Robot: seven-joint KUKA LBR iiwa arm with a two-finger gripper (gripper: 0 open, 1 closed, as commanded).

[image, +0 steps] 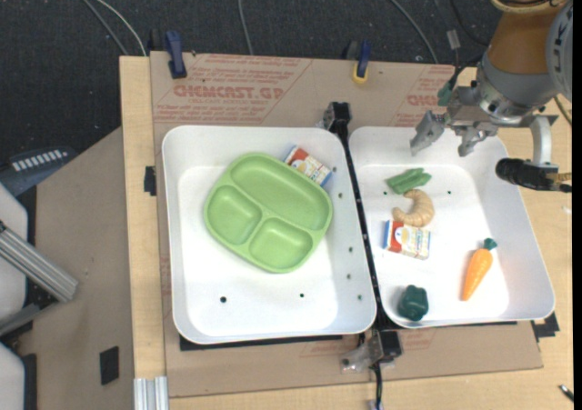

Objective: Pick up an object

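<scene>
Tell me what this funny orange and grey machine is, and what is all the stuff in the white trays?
That machine is a robot arm. It reaches in from the right side of the picture, and a program tells it how to move. At its tip is its hand, with two fingers spread apart. It holds nothing right now.

The picture comes from one camera fixed above the bench, looking down at a slant.

Two shallow white bins sit side by side. The left bin holds a green plate with three sections, and a small box peeks out from behind it. The right bin holds toy food: a green pod, a tan croissant, a small carton, an orange carrot and a dark green piece.

The robot's job is to pick up one object.
</scene>
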